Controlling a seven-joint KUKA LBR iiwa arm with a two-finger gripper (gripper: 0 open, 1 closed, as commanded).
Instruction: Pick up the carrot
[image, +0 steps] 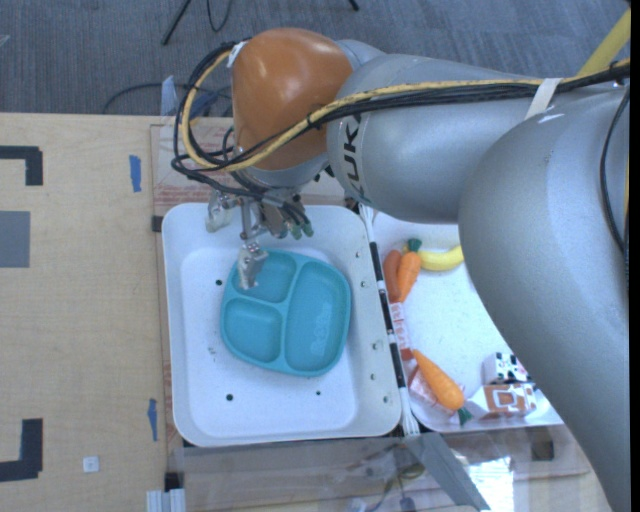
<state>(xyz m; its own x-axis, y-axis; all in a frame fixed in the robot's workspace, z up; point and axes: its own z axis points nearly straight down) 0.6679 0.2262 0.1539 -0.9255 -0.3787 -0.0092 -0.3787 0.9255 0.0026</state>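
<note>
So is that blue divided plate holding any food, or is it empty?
Empty. The blue plate shows bare compartments in the left bin. The carrots lie in the right bin; the gripper hangs over the plate's rim.

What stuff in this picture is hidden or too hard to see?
- Right bin: the arm covers most of it.
- Banana: its right end is hidden by the arm.
- Upper carrot: may be two, too small to tell.
- Box: label too small to read.
- Gripper, over the blue plate: blurred.
</note>
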